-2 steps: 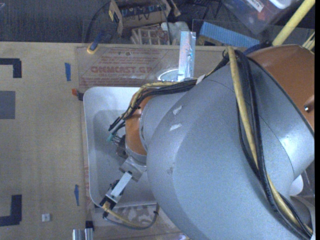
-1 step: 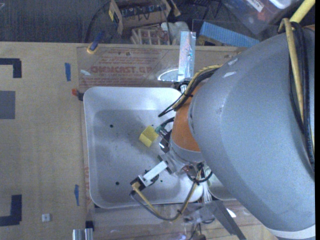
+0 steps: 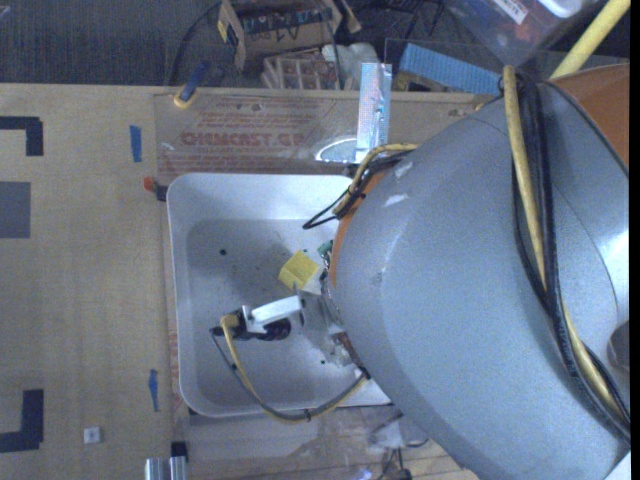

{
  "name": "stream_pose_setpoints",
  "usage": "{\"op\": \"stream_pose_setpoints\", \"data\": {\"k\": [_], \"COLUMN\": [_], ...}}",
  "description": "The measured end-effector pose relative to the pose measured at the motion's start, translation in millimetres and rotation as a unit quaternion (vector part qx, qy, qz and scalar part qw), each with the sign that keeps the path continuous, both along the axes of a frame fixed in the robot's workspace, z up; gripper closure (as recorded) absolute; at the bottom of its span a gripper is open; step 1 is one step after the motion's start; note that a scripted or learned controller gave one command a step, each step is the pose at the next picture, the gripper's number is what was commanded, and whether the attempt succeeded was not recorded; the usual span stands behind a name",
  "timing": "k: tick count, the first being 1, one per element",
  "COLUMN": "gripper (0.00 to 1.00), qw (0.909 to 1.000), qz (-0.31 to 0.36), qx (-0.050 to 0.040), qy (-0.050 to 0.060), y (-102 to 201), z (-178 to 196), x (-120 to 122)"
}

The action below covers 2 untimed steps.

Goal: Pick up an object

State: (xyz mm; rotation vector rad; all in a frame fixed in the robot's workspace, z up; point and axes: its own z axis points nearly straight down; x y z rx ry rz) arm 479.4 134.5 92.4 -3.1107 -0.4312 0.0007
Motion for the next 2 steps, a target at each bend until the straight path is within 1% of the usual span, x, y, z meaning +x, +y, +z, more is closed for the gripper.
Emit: {"op": "stream_pose_setpoints", "data": {"k": [1,2], "gripper": [0.00,1.00], "qw": [1.0000,1.0000], "qz": [0.000,0.001], "qx": [0.0001,0.0005], "qy": [0.001,0.000], "y": [0,1], "z": [0,10], "x": [-1,0]}}
